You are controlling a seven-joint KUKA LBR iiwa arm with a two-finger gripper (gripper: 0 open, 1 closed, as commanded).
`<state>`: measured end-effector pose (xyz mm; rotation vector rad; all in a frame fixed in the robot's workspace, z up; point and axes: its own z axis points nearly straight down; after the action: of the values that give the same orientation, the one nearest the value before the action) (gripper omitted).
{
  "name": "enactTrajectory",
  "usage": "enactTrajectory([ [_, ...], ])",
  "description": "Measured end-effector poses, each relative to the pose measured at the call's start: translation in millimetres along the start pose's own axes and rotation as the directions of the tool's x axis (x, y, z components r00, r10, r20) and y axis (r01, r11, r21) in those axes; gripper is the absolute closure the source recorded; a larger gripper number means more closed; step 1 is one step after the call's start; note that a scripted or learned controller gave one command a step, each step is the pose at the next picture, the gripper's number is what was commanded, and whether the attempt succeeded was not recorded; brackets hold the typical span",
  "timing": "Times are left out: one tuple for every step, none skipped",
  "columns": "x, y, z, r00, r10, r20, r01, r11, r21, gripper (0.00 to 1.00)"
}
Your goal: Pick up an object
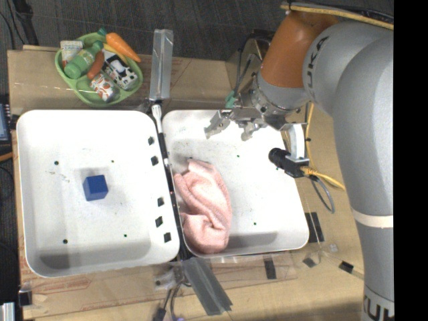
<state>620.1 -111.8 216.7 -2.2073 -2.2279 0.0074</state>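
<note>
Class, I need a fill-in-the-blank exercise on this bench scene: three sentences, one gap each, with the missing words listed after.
1. The blue cube lies in the ____ bin.
2. The cloth in the right bin is ____ in colour.
3. The green bowl of toy food stands ____ the bins, on the bench.

Missing words: left; pink; outside

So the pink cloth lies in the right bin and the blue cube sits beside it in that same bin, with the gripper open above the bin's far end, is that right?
Not quite: the blue cube sits alone in the left bin, not with the pink cloth. The camera view shows it. The cloth does lie in the right bin, and the gripper is open above that bin's far end.
</note>
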Motion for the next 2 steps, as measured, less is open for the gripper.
enactTrajectory([
  [-34.9, -21.3, 125.5, 0.997, -0.078, 0.001, 0.078, 0.997, -0.004, 0.00],
  [-31.8, -82.7, 126.0, 0.990, -0.141, 0.000, 0.141, 0.990, -0.003, 0.00],
])
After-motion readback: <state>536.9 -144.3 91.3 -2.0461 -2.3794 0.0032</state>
